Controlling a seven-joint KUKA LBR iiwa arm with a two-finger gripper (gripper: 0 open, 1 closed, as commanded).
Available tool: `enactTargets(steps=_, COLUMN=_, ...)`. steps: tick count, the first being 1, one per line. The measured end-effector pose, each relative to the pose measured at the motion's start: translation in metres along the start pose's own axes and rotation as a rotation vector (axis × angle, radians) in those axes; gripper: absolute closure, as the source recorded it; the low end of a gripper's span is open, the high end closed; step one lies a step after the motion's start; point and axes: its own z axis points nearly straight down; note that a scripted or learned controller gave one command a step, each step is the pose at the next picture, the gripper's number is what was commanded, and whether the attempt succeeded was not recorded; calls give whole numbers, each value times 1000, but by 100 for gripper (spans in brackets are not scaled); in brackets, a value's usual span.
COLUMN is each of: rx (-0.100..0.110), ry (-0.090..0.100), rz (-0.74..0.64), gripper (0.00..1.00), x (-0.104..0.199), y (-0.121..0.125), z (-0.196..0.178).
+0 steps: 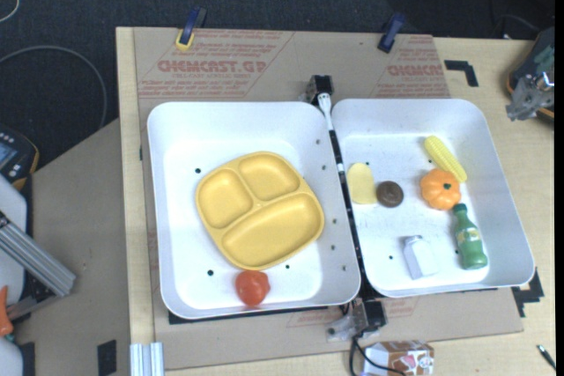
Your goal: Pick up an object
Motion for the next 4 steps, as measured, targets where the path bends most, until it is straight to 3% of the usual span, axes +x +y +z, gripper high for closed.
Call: enactTargets(steps=4, rx=-15, ry=-6, rz=-4, gripper=100, x=-1, y=4, z=-42)
